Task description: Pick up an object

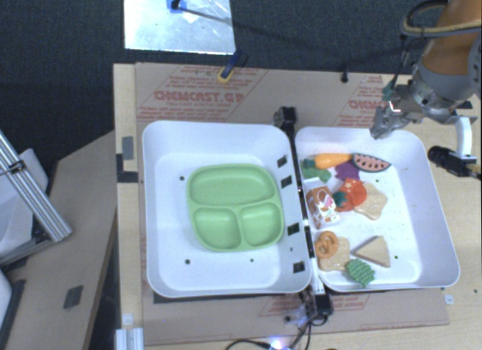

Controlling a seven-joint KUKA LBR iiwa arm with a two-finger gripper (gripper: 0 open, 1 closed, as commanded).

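The right bin [422,213] holds a heap of toy food: an orange carrot [332,160], a watermelon slice [371,163], a red tomato [352,192], a small printed carton [324,208], a pretzel [327,245], a bread wedge [374,251] and a green piece [360,271]. My gripper [382,124] hangs above the far edge of that bin, just behind the watermelon slice, apart from every piece. Nothing shows between its fingers. Whether it is open or shut is not clear from here.
The left bin [162,190] carries a green divided plate [231,207]. A black hinge strip [294,190] runs between the two bins. A foil sheet [179,10] lies beyond the bench at the back. A metal frame [26,190] stands at far left.
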